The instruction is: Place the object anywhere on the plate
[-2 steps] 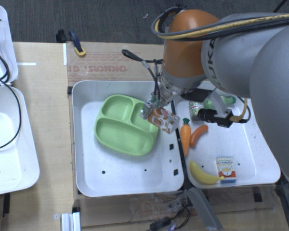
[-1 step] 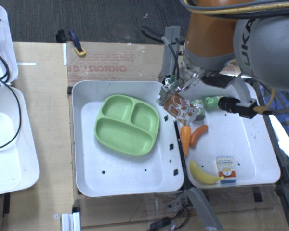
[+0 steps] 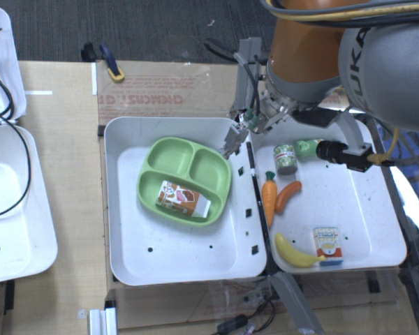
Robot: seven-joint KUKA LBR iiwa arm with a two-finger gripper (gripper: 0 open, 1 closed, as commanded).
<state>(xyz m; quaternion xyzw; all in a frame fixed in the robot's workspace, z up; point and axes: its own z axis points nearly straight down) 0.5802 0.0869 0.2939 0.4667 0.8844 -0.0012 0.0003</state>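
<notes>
A green divided plate (image 3: 185, 160) lies in the left bin (image 3: 126, 243). A small white and brown carton (image 3: 183, 199) lies flat in the plate's long front compartment. My gripper (image 3: 232, 144) hangs at the plate's far right corner, just above the rim and near the wall between the two bins. It is apart from the carton, and I see nothing in it. The big grey and orange arm (image 3: 321, 40) reaches in from the upper right.
The right bin (image 3: 377, 250) holds a small can (image 3: 286, 158), a green item (image 3: 307, 147), a carrot (image 3: 268, 195), a red sausage-like piece (image 3: 288, 194), a banana (image 3: 295, 252) and a small yellow-and-white box (image 3: 327, 245). White trays with a black cable (image 3: 7, 159) stand at far left.
</notes>
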